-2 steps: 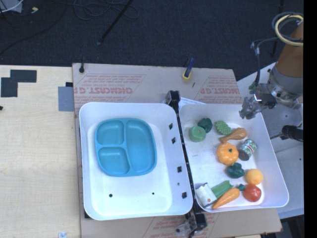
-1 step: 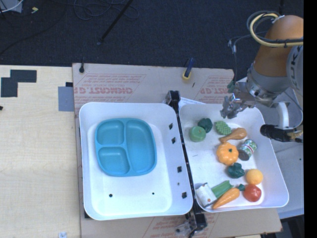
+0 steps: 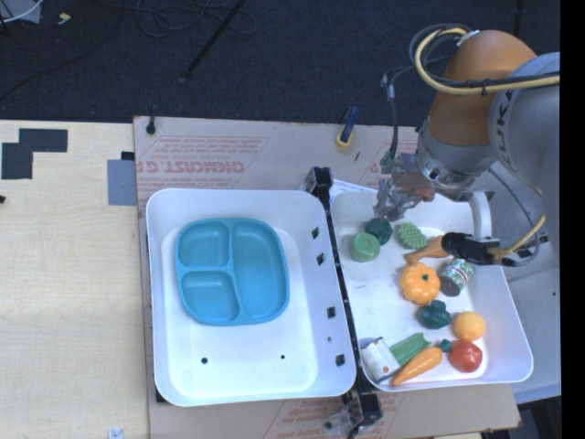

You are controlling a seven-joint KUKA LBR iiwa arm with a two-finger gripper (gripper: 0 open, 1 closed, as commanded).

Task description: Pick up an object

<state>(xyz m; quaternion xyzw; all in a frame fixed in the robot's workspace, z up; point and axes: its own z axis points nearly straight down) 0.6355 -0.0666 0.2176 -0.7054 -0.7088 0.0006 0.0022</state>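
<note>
Tool [image 3: 395,201] is hanging low over the right bin's [image 3: 512,355] far-left corner, just above the dark green round toy [image 3: 378,230], likely lining up a pick there. Cannot tell how the tool is set. The light green toy [image 3: 366,246] is lying just beside that one; the orange pumpkin [image 3: 420,283] is sitting nearer the bin's middle. The blue tray [image 3: 230,271] is resting in the left bin [image 3: 169,355].

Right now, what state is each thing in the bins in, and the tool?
tool: low over the right bin's far end, nothing visibly held
blue divided tray: flat in the left bin, compartments bare
right bin: holds the toy foods
green round piece: loose, near the tool
orange pumpkin: upright, mid-bin
carrot: lying at the near edge
red tomato: resting beside the carrot
</note>
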